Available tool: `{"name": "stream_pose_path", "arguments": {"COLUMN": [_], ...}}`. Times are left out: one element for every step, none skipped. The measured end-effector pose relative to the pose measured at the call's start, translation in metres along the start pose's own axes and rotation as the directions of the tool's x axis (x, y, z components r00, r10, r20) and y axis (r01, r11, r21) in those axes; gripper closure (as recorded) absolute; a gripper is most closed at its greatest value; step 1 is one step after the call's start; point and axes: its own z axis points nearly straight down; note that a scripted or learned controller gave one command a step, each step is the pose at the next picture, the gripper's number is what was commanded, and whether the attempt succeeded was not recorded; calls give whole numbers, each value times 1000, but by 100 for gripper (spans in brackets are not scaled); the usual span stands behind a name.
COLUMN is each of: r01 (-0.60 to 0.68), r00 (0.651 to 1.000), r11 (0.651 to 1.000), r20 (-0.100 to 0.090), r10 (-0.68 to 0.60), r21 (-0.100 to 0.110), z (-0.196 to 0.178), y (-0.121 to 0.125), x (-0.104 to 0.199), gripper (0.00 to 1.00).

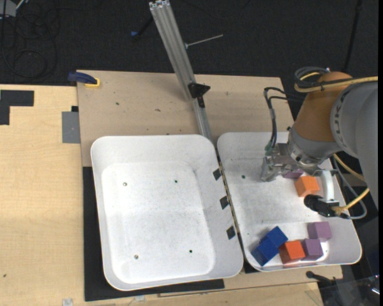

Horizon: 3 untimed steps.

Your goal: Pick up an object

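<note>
Grey-and-orange arm's tool (270, 169) lowered onto bare floor of right white bin (255, 203), grip state unclear. Small orange cube (307, 185) just beside, ungrasped. Pickup apparently not yet done.

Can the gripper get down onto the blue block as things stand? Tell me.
Probably yes. The blue block lies in the right bin with its top uncovered, though an orange block sits against its right side. The gripper stands farther up the same bin, with bare floor between.

White bins (159, 266) hold a blue block (269, 245), orange blocks (293, 251) and purple blocks (318, 230).
</note>
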Motion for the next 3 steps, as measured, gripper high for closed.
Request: {"name": "stream_pose_path", "arguments": {"r01": [1,9,10], "r00": [1000,1000,1000], "r11": [1000,1000,1000], "r20": [2,3,3], "r10": [-1,-9,-9], "r21": [-8,-10,-9], "z": [-62,-125,-179], "y": [3,7,8], "x": [-6,-6,-7], "gripper": [100,100,100]}}
